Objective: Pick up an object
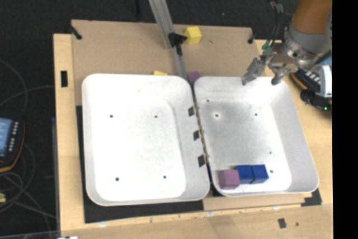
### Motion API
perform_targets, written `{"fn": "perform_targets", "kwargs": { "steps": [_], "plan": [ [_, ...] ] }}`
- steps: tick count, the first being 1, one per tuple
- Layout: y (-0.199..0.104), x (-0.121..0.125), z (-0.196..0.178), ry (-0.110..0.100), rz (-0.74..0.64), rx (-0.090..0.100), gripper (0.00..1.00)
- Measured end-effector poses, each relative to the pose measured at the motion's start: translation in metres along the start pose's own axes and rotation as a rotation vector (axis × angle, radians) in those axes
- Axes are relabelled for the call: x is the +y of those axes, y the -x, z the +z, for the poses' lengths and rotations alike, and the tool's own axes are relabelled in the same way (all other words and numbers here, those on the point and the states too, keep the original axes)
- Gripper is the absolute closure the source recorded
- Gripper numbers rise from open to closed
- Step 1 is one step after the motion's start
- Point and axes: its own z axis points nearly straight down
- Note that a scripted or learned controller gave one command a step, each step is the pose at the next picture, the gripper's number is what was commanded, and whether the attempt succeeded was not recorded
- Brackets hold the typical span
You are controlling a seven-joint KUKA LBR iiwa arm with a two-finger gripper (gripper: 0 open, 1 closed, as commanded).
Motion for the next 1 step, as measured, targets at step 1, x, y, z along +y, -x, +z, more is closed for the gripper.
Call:
{"fn": "perform_targets", "kwargs": {
  "steps": [1],
  "plan": [
    [0.056, -0.0051, -0.1247, 0.01, 0.01, -0.004, 0.0]
  ]
}}
